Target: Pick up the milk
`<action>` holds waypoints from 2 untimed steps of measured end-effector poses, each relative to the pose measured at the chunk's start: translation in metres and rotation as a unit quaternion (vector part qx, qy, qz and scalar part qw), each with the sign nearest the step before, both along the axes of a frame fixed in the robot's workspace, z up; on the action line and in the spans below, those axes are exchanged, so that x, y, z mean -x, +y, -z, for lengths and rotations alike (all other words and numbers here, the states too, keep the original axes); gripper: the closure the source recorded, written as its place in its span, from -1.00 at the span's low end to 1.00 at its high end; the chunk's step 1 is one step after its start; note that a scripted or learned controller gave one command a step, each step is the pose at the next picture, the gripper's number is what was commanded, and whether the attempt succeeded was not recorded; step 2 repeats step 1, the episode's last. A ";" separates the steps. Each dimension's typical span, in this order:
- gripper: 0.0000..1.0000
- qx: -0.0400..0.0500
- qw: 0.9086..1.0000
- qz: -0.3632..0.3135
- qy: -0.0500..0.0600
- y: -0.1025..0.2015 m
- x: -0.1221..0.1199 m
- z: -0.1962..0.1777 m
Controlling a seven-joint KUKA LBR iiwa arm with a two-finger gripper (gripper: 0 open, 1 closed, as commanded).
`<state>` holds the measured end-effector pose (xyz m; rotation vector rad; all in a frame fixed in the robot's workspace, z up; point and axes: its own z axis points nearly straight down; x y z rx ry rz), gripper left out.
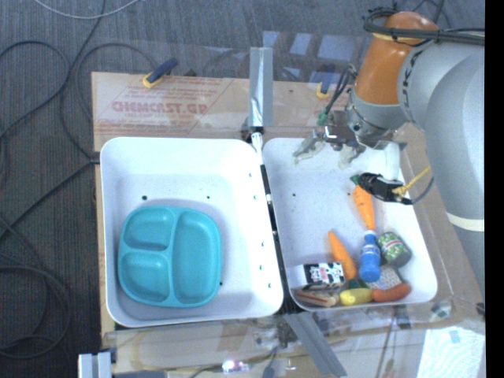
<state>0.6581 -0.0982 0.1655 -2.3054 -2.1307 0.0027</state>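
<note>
So the fingers (324,151) are spread apart, nothing between them, hanging over the far end of the right bin (303,203) close to its back rim. One fingertip points left around the bin's upper middle, the other sits a bit to the right. The gripper hangs off the grey arm (445,93) with its orange band (390,57), coming in from the right side.

The milk (324,274), a little black-and-white cow-print carton, lies way down at the near end of that same right bin, well apart from the fingers. It's basically at the opposite end of the bin from them, with bare white floor in between.

Around the milk there's a bunch of toy food: an orange carrot (340,248) just above and right of it, a blue bottle (369,260) standing to its right, a green can-like thing (393,248) further right, a red sausage-ish item (390,292) and something yellow (356,296) along the near wall. Another carrot (363,203) lies higher up near the right wall.

The left bin (181,164) holds a teal divided plate (169,254). Both bins sit on the desk (157,109).
</note>
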 end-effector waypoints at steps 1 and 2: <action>-1.00 0.001 0.998 -0.060 -0.006 -0.005 0.040 0.076; -1.00 0.001 0.998 -0.060 -0.006 -0.005 0.040 0.076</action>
